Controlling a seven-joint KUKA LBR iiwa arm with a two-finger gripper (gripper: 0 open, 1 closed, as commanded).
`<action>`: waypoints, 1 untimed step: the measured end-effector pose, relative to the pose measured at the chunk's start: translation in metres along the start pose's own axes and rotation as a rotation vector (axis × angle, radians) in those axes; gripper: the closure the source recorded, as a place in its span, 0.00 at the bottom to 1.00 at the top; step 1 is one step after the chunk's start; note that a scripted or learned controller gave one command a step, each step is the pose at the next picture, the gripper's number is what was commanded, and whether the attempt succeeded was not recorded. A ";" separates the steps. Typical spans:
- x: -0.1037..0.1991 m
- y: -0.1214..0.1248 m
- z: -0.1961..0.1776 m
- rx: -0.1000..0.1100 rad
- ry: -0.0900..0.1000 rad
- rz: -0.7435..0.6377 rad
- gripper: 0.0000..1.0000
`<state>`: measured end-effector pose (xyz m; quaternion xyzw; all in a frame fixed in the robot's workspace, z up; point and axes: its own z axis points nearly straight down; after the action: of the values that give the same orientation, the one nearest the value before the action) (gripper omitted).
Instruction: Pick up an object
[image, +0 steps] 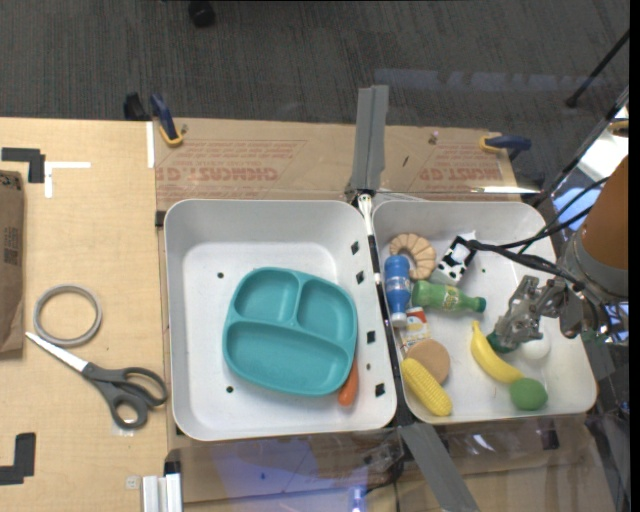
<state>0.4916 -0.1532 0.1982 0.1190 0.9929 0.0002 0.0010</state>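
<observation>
Metal two-finger gripper (518, 325) low in right white plastic bin (560, 400), right of frame; finger state cannot be told. Just beside: curved yellow banana (492, 356), small white egg-shaped object (533, 348), round green fruit (529, 394). Teal divided plate (290, 330) in left bin (200, 230).

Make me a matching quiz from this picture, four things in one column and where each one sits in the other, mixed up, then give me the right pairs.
Things:
1. teal divided plate
2. scissors
3. corn cob
4. roll of tape

Places:
A. right bin, near its front left corner
B. on the bench, left of the bins, above the scissors
C. in the left bin
D. on the bench, by the left bin's front left corner

Pairs: 1-C, 2-D, 3-A, 4-B
</observation>
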 end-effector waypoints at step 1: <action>0.022 0.034 0.107 0.000 0.001 -0.067 1.00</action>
<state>0.4781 -0.1146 0.0915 0.0857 0.9963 0.0003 0.0005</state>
